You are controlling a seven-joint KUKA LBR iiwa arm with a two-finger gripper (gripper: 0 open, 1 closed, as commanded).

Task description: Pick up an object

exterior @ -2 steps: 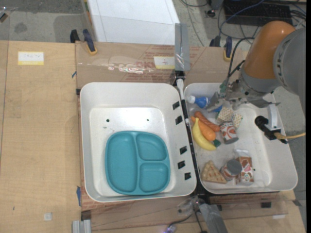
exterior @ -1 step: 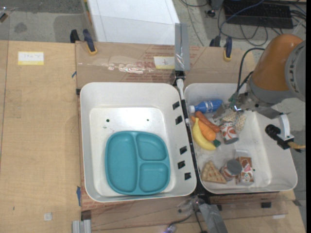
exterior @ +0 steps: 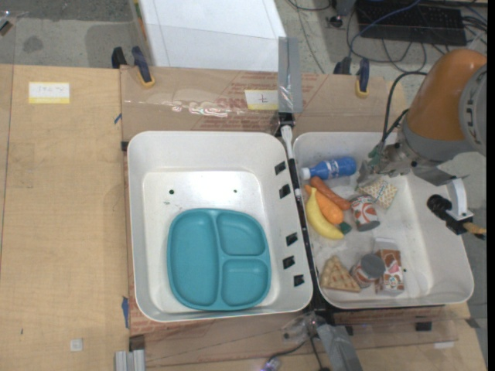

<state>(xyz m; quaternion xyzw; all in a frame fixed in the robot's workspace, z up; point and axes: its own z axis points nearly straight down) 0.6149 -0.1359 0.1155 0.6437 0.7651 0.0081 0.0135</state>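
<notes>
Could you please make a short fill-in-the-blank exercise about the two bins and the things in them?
1. The teal divided plate lies in the ____ bin.
2. The teal divided plate has ____ compartments.
3. The banana lies beside a ____.
4. The blue bottle lies on its ____.

Missing words: left; three; carrot; side

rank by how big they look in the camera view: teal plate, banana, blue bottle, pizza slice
1. teal plate, by far the largest
2. banana
3. blue bottle and pizza slice: these look too alike to rank; the bottle is longer but slimmer
</notes>
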